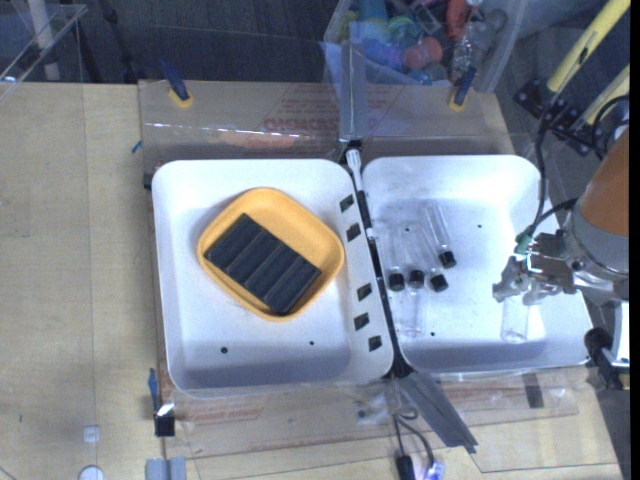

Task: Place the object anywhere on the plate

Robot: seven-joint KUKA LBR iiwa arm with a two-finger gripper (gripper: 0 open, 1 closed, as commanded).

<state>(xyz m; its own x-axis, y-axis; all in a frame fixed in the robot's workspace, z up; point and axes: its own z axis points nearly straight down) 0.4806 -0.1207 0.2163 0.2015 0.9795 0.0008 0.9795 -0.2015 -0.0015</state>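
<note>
A yellow plate lies tilted in the left bin, and a black ribbed slab rests flat on it. In the right bin, several clear tubes with black caps lie near the divider; one more cap sits slightly higher. My gripper hangs over the right part of the right bin, well apart from the plate. A faint clear piece lies on the bin floor just below it. I see nothing held in the gripper.
A divider with black clips runs between the two bins. A clear box of colourful toys stands behind the bins. Cables hang beside the arm at the right edge.
</note>
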